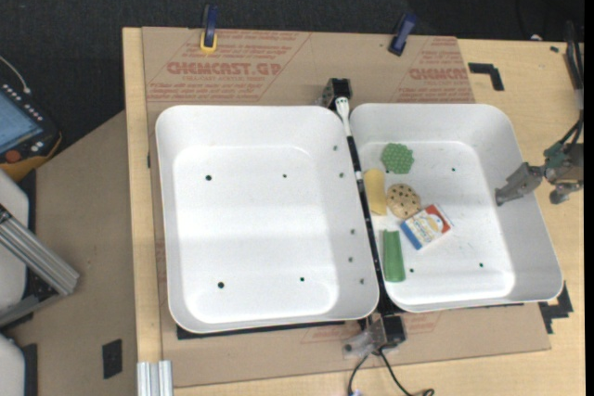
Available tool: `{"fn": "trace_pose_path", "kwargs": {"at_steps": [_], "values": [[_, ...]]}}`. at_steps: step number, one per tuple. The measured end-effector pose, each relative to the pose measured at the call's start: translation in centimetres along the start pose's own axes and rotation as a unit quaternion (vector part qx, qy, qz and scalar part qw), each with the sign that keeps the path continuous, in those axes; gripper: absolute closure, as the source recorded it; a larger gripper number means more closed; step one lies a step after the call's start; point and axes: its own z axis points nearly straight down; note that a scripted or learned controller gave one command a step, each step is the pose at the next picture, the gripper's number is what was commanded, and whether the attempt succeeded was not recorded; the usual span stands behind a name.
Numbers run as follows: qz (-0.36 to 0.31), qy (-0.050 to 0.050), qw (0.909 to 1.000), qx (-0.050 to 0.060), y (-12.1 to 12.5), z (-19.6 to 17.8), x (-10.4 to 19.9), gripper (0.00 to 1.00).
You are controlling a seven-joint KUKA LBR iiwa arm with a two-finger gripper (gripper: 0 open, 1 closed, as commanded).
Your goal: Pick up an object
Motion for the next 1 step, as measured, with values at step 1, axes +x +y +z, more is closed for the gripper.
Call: {"fn": "trace_pose_path", "kwargs": {"at_steps": [1], "values": [[0.0, -0.001, 1.0, -0.002, 0.07, -1.08, -0.03, 1.0]]}}
